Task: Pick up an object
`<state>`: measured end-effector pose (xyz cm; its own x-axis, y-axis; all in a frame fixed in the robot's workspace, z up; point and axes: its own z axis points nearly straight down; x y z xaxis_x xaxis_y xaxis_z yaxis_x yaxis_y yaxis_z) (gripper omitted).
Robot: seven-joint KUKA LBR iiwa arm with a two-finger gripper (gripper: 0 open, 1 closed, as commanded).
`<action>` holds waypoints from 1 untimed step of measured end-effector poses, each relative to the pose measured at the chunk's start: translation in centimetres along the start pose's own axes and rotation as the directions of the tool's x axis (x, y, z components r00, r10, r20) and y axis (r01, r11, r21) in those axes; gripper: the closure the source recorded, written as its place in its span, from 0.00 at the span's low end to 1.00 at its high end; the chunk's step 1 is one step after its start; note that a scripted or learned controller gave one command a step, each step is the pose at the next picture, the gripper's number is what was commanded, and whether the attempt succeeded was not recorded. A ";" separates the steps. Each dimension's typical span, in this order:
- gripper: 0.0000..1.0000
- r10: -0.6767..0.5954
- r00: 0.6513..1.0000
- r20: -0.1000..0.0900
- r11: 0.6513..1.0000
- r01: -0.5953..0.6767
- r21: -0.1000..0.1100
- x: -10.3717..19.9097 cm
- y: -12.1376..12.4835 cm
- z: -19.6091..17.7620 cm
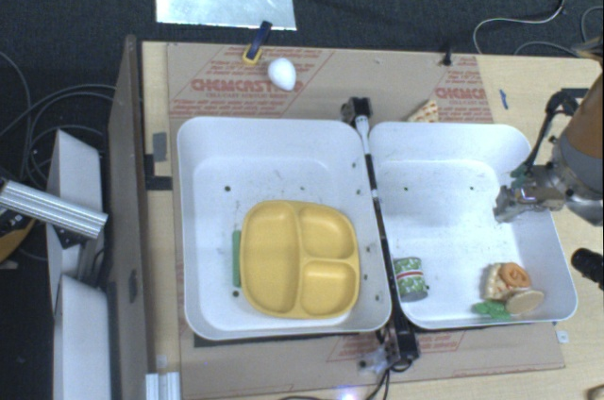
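The fingers (514, 203) hang at the right edge of the frame over the right bin (453, 153); whether they are open or closed cannot be told, and nothing is seen between them. Below them, in that bin's lower right corner, lies a toy food item (512, 287); a small green-and-white can (410, 279) sits at its lower left. The left bin (274, 143) holds a yellow divided plate (300, 258), and a white egg (281, 73) rests on the desk (396, 77) above.

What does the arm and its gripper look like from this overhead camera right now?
The arm is a rounded grey body entering at the view's right, with an orange band at its upper edge. A thin dark cable runs down from a dark bracket toward the wrist. The gripper is small, grey metal, blocky, with short fingers.
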<state>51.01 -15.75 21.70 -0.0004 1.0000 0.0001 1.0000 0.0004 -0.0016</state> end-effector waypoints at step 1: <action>1.00 -0.004 1.000 -0.001 1.000 0.004 0.000 1.6 1.9 7.8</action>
<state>52.94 -14.14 13.89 -0.0047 1.0000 0.0013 1.0000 0.0047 -0.0020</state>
